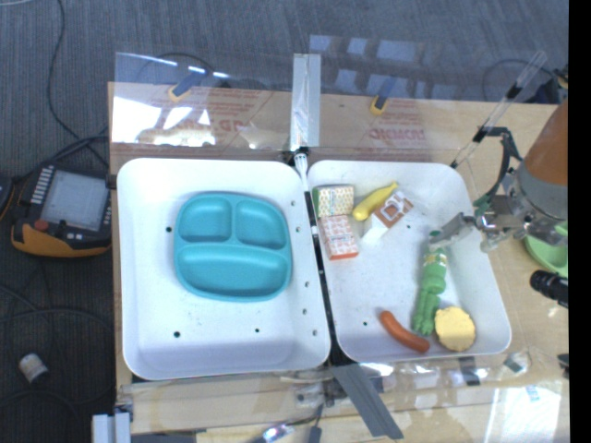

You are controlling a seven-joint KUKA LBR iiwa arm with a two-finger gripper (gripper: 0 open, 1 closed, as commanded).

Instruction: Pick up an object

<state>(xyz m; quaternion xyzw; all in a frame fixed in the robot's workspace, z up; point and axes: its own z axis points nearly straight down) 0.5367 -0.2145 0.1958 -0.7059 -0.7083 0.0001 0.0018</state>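
Camera view: the gripper (pixel 459 226) hangs over the right bin's (pixel 480 275) right rim, reaching in from the worktop's (pixel 434 123) right edge. Whether its jaws are open or shut cannot be told at this size, and nothing shows held in it. The nearest thing is the green toy vegetable (pixel 429 289), lying just below the gripper toward the worktop's near edge, its long axis running far-to-near. A short drop toward the near edge should reach it.

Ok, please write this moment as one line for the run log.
phase: approach | gripper: over right bin rim, holding nothing | nearest: green toy | left bin: teal plate
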